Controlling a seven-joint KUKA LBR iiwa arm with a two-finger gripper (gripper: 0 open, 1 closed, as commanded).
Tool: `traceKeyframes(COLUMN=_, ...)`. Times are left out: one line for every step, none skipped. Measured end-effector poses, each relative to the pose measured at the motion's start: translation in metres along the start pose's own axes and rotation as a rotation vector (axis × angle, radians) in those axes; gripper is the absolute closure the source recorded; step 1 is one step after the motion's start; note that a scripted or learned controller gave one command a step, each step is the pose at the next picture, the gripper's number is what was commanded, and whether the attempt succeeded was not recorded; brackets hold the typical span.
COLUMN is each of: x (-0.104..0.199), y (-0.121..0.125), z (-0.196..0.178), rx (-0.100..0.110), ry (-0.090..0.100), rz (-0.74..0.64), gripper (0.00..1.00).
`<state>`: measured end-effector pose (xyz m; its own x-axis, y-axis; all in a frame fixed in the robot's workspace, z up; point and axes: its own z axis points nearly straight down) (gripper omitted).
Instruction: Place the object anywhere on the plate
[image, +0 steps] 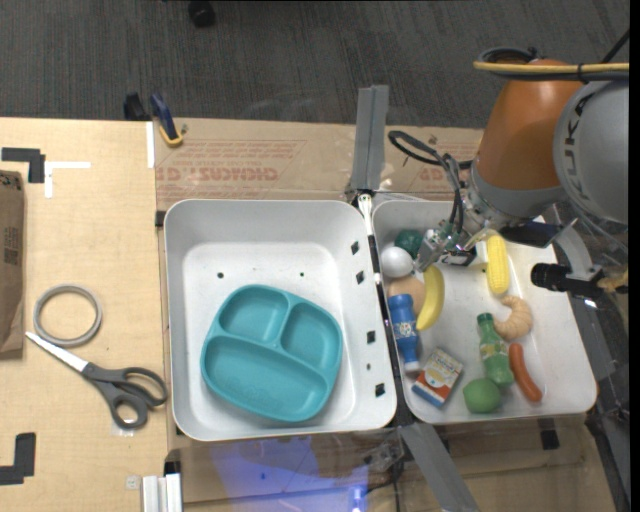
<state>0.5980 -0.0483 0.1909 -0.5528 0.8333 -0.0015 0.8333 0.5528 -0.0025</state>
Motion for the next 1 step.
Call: traceKeyframes(x=0.1244, y=-0.0083, z=-0.0001, rx=0.0, ry=0.002, rz=0.066, gripper=1.0)
